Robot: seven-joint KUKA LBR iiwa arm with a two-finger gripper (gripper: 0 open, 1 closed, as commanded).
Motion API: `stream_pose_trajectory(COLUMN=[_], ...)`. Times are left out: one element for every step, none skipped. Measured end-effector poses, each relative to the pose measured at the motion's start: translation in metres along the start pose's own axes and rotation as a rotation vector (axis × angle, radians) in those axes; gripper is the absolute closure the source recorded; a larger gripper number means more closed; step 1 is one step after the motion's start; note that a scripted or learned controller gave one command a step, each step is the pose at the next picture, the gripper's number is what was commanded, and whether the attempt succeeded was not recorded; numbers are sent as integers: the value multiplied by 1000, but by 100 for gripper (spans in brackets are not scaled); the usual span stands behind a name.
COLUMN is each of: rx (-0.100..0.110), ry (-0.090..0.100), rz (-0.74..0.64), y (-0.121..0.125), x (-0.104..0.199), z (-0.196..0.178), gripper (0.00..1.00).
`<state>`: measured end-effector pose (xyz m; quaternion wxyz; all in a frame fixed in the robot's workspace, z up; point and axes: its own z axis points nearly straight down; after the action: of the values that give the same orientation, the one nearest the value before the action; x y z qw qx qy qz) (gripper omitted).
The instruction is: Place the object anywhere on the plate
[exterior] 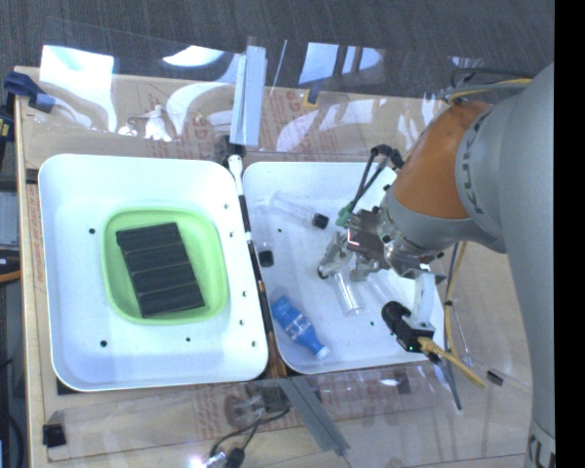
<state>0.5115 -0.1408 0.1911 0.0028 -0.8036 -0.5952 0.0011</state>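
The gripper (pixel 343 266) is hovering mid right bin (pixel 273 188), its fingers closing around a clear tube (pixel 346 295). A dark block (pixel 160 268) is lying on the green plate (pixel 211 252) in the left bin (pixel 68 339).

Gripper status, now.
Gripper: low in the right bin, by a clear tube; whether it is open, shut or holding anything cannot be told.

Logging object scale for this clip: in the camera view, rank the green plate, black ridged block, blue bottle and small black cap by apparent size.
1. green plate
2. black ridged block, lying on the plate
3. blue bottle
4. small black cap
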Motion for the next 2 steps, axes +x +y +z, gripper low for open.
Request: stream_pose_trajectory(rx=[-2, 1], ry=[-2, -3], rz=[-148, -413], y=[31, -18], x=[72, 148], z=[0, -21], gripper=[100, 100])
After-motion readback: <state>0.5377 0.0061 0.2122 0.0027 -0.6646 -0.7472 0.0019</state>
